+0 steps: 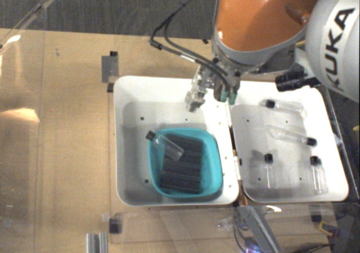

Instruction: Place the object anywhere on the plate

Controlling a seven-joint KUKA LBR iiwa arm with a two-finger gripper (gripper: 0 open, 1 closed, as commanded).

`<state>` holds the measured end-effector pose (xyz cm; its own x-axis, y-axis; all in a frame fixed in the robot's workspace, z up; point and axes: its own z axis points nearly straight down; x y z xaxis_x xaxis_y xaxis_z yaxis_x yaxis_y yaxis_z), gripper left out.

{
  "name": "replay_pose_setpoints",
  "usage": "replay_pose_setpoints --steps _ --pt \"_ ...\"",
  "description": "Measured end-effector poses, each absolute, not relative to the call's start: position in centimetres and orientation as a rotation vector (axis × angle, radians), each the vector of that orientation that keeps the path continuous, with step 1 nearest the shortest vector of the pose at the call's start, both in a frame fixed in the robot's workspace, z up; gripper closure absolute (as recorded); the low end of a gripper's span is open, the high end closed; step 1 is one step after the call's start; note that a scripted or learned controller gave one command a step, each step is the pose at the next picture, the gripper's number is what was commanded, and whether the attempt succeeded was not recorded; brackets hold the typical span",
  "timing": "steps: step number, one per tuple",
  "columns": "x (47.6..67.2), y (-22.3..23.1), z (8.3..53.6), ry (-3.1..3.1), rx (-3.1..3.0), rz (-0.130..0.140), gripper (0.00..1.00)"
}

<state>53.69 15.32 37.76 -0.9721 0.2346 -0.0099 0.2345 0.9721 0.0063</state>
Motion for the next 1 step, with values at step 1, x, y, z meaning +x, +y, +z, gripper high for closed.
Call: replay_pose_setpoints --steps 1 --pt "59.31 7.95 43.87 3.124 0.108 0.005 1.00"
